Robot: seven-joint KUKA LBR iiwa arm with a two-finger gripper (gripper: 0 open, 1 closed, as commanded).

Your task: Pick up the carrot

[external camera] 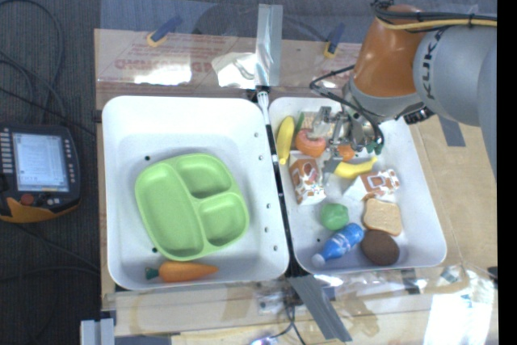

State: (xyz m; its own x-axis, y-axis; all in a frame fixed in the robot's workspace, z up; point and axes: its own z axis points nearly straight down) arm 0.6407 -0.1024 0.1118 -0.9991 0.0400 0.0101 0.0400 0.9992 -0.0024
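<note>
Camera view is looking down on a tabletop (464,174) carrying two shallow white bins side by side. Left bin (121,125) is sitting in the middle-left of the frame and is holding a green divided plate (191,206), which is lying near the bin's centre. Just below that plate, along the bin's lower edge, the carrot (187,271) is lying on its side, its orange body pointing right and its small green top pointing left; it is resting apart from the plate and well apart from the arm.

Right bin (428,198) is sitting in the middle-right of the frame and is crowded with toy food: a yellow banana (284,137) standing along its left wall, a green round piece (334,216) near the middle, a blue bottle (339,244) lying toward the lower edge, a brown round piece (380,248) beside it, and a slice of bread (382,216) just above that.

Reaching in from the upper right of the frame, the grey arm with its orange band (386,52) is hanging over the upper part of the right bin. The end effector (346,129) is sitting low among the food there, and whether it is released or clenched cannot be told from this angle.

At the far left of the frame, a handheld control pendant (36,170) is lying on the dark floor with a cable (48,28) looping above it.
</note>
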